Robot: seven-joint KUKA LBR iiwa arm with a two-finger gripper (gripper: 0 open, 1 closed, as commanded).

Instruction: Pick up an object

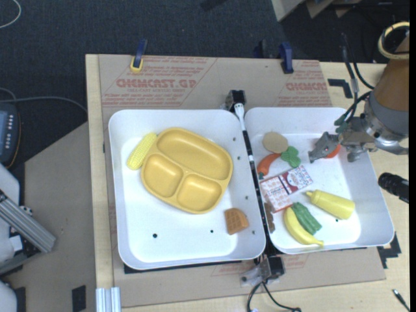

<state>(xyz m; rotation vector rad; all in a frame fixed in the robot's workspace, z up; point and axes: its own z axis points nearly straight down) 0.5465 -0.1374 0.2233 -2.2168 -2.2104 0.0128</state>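
Claw: the claw (328, 149) sits low over the right bin's (383, 229) far right part, its grey fingers pointing left; an orange-red piece (333, 152) shows at the tips, but whether it is gripped, or how wide the fingers stand, I cannot tell.
Arm: the arm (393, 99) comes in from the right edge, orange band above the grey wrist, bent down toward the bin.
Nearby things: a tan potato-like piece (275, 142), a green piece (290, 155) and an orange carrot-like piece (266, 164) lie left of the claw; a red-and-white packet (284, 187) lies below them.
Long things: the yellow squeeze bottle (331, 203) lies on its side, long axis left-right, cap to the left; the banana (300, 229) curves along the near edge, with a green vegetable (306, 218) across it.
Left bin: the left bin (130, 236) bears a yellow divided tray (186, 169), a corn cob (142, 151) touching its left rim, and a brown waffle-like piece (236, 221) near the front.
Surface: both bins rest on a cardboard-covered tabletop (195, 77) held by clamps.
Room: dark carpet (97, 12) with cables lies beyond.
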